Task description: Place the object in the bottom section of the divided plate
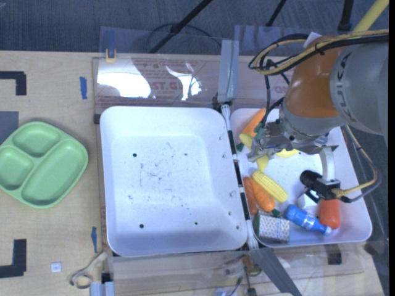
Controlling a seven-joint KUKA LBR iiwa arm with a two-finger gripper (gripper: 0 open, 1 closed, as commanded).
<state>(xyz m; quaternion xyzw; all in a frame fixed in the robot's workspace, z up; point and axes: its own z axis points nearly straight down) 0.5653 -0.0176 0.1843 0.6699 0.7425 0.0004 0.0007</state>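
The green divided plate [41, 163] lies on the wooden bench at the far left, outside both bins; its largest section is at its lower right. My gripper [264, 145] hangs low over the upper left part of the right bin [358, 227]. It is among toy foods: an orange carrot [253, 122] just above it and a yellow banana piece [287, 154] to its right. A corn cob [270, 186] and another carrot [259, 194] lie just below the gripper. The arm hides what is directly under it.
The left bin [166, 177] lies between the plate and the right bin. The right bin's front holds a blue bottle [306, 219], a red-orange piece [329, 213] and a patterned white block [273, 228]. A clear panel [154, 82] stands behind the left bin.
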